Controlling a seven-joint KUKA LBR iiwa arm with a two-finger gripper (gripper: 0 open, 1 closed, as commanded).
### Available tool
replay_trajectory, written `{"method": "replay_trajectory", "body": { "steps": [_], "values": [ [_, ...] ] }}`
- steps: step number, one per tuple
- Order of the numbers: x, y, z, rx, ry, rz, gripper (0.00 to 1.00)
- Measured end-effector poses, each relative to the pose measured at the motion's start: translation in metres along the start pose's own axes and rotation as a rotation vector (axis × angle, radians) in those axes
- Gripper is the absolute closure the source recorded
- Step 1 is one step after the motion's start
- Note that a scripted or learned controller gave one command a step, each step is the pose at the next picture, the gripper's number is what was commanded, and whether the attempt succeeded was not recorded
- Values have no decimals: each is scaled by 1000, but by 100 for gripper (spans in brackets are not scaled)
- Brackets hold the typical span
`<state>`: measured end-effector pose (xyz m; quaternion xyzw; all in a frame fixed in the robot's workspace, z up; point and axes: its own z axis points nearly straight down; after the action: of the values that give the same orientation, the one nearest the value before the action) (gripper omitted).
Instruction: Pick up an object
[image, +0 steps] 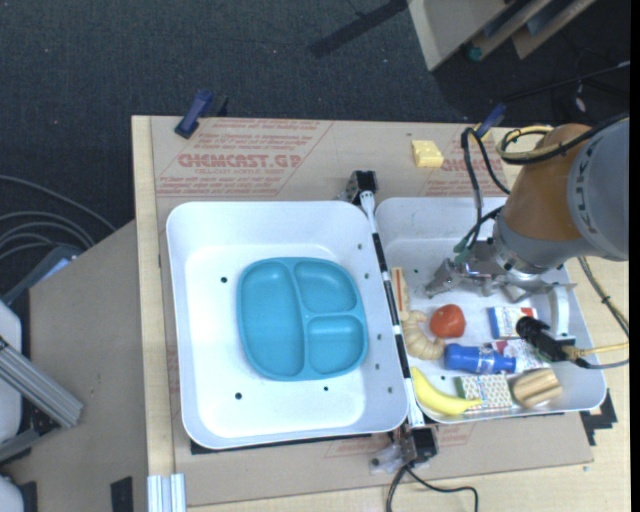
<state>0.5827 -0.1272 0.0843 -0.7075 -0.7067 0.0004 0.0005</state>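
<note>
Lowest in the view, along the front wall of the right bin (590, 400), lie a yellow banana (438, 395), a patterned flat packet (490, 389) and a tan cylinder (535, 385). Just behind them rests a blue bottle-like item (478, 358), with a red round fruit (448, 321) near it and a pale, lumpy ring-shaped piece (418, 335) beside the bin's left wall. A blue and white packet (508, 322) sits to the right of the red fruit.

Over the rear half of that bin hangs the grey arm with its orange band (545, 190), and the pincer (470, 272) points down and to the left, above the red fruit and apart from it; whether it is spread or pressed together cannot be told.

Left of this, the other white bin (200, 235) holds a teal divided tray (302, 318). A small yellow block (427, 153) lies on the counter (260, 160) behind the bins.
</note>
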Motion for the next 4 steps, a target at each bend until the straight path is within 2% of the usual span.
{"method": "replay_trajectory", "body": {
  "steps": [1, 2, 3, 4],
  "values": [
    [0, 1, -10, -3, 0, 0, 100],
    [0, 1, -10, -3, 0, 0, 0],
    [0, 1, -20, -5, 0, 1, 100],
    [45, 85, -102, -5, 0, -3, 100]
  ]
}}
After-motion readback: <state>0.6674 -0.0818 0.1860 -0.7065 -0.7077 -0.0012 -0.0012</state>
